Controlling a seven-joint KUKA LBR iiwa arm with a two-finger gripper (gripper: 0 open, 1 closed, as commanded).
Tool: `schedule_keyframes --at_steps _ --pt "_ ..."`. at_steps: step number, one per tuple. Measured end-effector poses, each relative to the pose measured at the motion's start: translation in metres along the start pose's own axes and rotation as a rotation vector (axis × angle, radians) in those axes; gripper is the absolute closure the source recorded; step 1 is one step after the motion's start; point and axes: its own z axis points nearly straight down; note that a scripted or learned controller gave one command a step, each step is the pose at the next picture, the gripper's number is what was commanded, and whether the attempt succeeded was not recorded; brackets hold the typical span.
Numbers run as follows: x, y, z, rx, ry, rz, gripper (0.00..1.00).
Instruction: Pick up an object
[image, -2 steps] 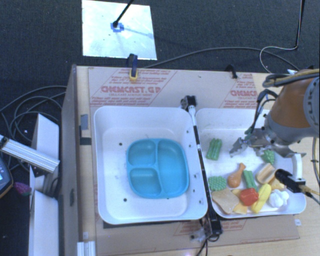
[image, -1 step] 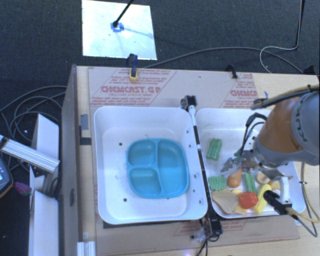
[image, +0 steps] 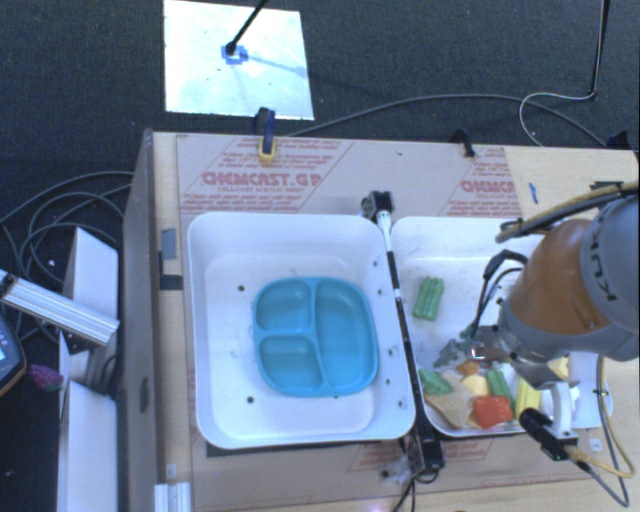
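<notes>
Toys (image: 478, 392) are your targets: a small heap of what look like plastic play-food pieces lies in the near part of the right bin (image: 455, 248), with a red piece (image: 491, 410), an orange one (image: 467, 369), yellow bits (image: 498, 383) and a green piece (image: 435, 381) packed close together, some touching. A separate green ridged piece (image: 428, 298) lies apart, nearer the bin's middle. The gripper (image: 462, 350) hovers right over the heap's far edge, and you cannot tell from here whether it is spread or closed, or whether anything sits in it. Judge these pieces as light, stiff and rather slick, likely to squirt sideways if pinched off-centre. Take one across its narrow sides. The lone green piece gives you the cleanest hold. The left bin (image: 215, 240) carries a blue divided tray (image: 315, 335).
</notes>
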Motion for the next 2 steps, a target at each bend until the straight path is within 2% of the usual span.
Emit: schedule_keyframes --at_steps 1,2 --pt "0.0 0.001 -0.011 -0.003 0.001 -0.001 1.0" --pt "0.06 0.049 -0.101 -0.003 0.0 -0.003 1.0"
